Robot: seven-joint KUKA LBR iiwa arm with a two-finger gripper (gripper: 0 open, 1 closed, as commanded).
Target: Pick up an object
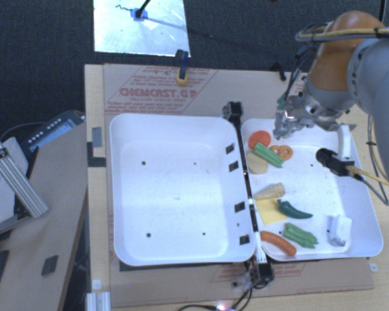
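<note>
Nearest the front rim of the right bin (360,243) lie an orange sausage (277,242), a green pepper (300,234) and a small white piece (338,229). Behind them come a dark green chilli (294,210), a yellow cheese slice (269,210) and a corn cob (270,191).

Farther back, toward the bin's far left corner, the things crowd together. A beige piece (257,166) has a green pod (268,155) lying against it, with orange rings (284,151) just beside the pod and a red tomato (260,138) behind.

My gripper (284,128) hangs at the far end of the bin, just behind the rings and beside the tomato. I see nothing held in it, and I cannot tell whether it is apart or together.

I judge this to be the approach: every object lies on the bin floor and none is lifted yet. The tomato and the rings are the closest candidates. The next move calls for choosing one of them and coming down squarely over it. I must stay clear of the pod and the bin's far wall, since the neighbours sit close enough to be nudged or caught along with it.
</note>
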